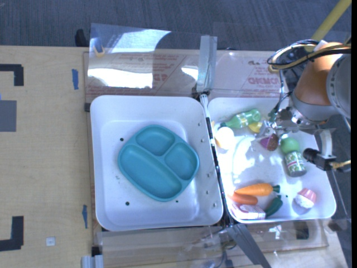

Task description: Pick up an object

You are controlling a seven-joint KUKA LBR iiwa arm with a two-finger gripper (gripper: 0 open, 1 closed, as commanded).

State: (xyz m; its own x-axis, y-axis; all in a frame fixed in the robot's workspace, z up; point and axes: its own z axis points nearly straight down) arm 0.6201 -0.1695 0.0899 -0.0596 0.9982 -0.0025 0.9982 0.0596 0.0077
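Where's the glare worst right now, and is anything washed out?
Camera view: strong glare on the clear panel behind the left bin; bright patches wash out the right bin floor beside the carrot; the blue divided plate is evenly lit and sharp.

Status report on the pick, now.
Gripper low in the right bin, among the toys, fingers unclear. Purple toy just below it; nothing seen held. Green bottle and yellow-green toy crowd close by.
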